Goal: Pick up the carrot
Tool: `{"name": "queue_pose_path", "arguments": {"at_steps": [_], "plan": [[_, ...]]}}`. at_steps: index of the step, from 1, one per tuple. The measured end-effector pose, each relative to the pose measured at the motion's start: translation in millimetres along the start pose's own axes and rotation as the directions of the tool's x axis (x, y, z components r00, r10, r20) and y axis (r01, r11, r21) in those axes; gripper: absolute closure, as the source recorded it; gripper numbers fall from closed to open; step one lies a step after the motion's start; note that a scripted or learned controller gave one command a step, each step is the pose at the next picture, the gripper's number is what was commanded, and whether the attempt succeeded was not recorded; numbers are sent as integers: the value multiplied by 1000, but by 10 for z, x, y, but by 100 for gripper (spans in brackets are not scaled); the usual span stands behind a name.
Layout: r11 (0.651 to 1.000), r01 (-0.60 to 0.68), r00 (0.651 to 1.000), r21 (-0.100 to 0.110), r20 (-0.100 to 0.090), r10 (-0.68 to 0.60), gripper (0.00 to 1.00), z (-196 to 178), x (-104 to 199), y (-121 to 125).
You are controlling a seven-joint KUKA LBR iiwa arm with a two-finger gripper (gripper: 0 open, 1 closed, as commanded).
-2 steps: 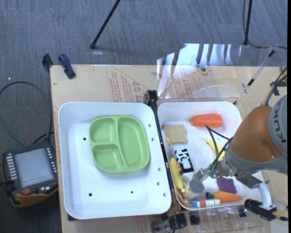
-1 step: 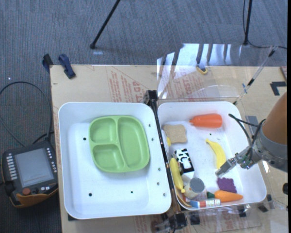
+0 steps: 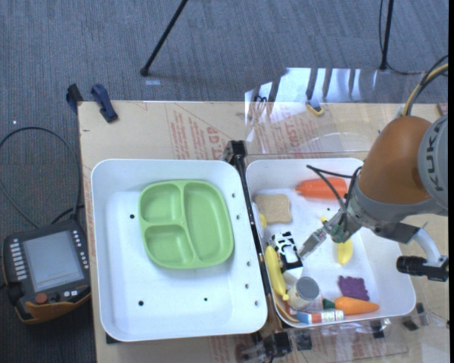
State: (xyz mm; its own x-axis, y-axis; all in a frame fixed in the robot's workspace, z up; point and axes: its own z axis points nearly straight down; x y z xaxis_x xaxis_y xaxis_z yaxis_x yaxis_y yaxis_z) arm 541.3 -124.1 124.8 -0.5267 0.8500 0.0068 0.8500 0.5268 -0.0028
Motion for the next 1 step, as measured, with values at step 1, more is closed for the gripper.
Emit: {"name": "queue_pose_path", "arguments": {"at_steps": [1], "plan": [[994, 106, 994, -1, 3, -106, 0, 389, -503, 550]]}}
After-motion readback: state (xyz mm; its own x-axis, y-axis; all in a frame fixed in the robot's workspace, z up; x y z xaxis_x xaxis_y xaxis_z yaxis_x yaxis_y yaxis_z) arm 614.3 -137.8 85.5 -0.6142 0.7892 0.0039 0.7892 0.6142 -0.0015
